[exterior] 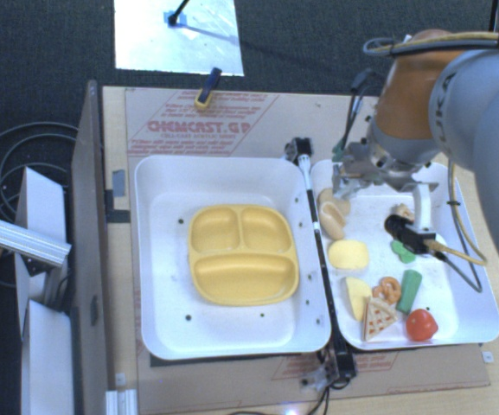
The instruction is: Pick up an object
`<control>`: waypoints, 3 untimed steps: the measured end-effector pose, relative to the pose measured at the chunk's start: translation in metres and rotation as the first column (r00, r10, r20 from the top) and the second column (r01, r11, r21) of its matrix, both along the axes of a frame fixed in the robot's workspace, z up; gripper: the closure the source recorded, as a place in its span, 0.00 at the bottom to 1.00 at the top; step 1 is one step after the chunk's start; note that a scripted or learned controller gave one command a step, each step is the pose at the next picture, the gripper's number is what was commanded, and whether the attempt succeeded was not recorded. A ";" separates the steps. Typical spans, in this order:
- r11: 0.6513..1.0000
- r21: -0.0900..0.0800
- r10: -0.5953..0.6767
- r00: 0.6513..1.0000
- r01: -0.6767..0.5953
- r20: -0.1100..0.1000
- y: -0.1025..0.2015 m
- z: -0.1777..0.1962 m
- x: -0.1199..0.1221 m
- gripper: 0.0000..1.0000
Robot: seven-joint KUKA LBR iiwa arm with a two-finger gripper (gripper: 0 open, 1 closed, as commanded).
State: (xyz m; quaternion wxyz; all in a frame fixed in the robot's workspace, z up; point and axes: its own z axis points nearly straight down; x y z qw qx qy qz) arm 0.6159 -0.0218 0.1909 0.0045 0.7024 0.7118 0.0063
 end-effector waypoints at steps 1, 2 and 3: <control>1.000 -0.007 -0.024 1.000 0.024 -0.013 -0.104 0.033 -0.079 1.00; 1.000 -0.005 -0.010 1.000 0.010 -0.013 -0.127 -0.055 -0.016 1.00; 1.000 -0.003 -0.011 1.000 0.011 -0.015 -0.125 -0.051 -0.019 0.00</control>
